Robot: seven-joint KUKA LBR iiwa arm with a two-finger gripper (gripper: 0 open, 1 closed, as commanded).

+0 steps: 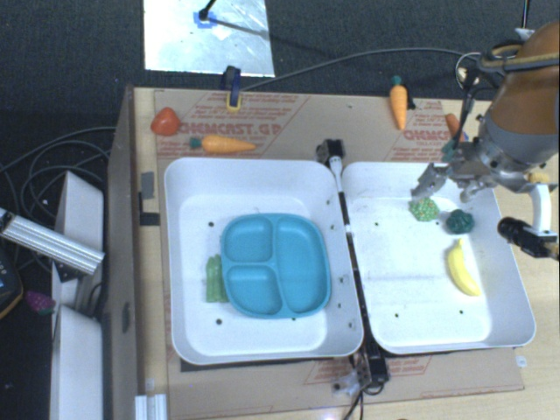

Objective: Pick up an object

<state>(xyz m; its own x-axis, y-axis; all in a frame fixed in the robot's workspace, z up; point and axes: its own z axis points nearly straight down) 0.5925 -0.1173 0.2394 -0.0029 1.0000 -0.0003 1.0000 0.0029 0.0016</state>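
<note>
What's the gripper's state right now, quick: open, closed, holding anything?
Gripper: open, holding nothing, above the light green object in the right bin.

Gripper point(448, 185) over right shallow white bin point(411, 322), fingers spread, just above light green bumpy toy point(425, 208), dark green round toy point(459, 222) and yellow plastic banana point(463, 269) nearby; left white bin point(197, 234) has blue sectioned plate point(276, 263).

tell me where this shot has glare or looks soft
Camera view: strong glare on the crinkled silver foil sheet at top; the white plastic bins look bright, nearly washed out; the grey metal pincer over the small light-green knobbly object is slightly blurred; overall focus is soft.
</note>
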